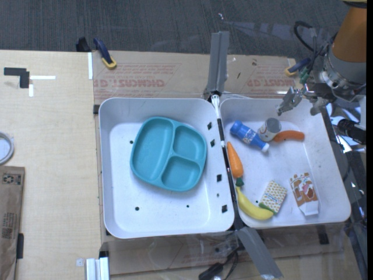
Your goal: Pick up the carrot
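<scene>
Camera view, layout: we see two white bins side by side on the bench, the left bin (111,174) holding a teal divided plate (169,154), the right bin (335,174) holding several small items.

Carrot: the carrot (234,159) lies against the left wall of the right bin, about midway along that wall, its length running along the wall with the narrow tip toward the far edge.

Neighbours: a banana (252,207) lies just beside the carrot's near end, toward the bin's near left corner. A blue tube (249,135) sits near the carrot's far end. An orange curved piece (288,136) with a grey cap (270,127) lies toward the far edge. A patterned packet (273,196) and a small carton (304,194) rest near the near edge.

Arm: the gripper (289,102) hangs over the far right corner of the right bin, well apart from the carrot. It holds nothing; we cannot tell whether it is spread or closed.

Handling, our judgement: the carrot looks like a light, stiff, smooth plastic toy that may slip or roll. We would grip across its thicker middle, though the wall leaves little room for a finger.

Progress, our judgement: the pick is not yet begun.
</scene>
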`<control>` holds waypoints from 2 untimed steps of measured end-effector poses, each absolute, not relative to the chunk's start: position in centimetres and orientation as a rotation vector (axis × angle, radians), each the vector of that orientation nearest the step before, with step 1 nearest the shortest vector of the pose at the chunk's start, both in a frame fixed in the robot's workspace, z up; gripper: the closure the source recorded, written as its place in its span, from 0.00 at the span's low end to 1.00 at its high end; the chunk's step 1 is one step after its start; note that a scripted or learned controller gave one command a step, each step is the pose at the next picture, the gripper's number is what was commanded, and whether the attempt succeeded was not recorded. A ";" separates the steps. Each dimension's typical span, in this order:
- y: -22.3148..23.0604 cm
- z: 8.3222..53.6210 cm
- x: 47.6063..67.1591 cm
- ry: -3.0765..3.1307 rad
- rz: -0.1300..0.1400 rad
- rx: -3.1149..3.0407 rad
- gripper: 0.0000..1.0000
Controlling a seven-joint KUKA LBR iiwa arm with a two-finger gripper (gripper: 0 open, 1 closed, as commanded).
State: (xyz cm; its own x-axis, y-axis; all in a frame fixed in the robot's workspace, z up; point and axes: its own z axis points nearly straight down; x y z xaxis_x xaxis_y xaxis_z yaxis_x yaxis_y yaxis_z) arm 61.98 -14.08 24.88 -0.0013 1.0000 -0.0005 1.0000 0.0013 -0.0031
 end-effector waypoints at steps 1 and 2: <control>-9.2 18.2 56.9 -2.414 0.004 -2.006 0.00; -2.3 19.1 55.3 -2.600 0.003 -1.759 0.00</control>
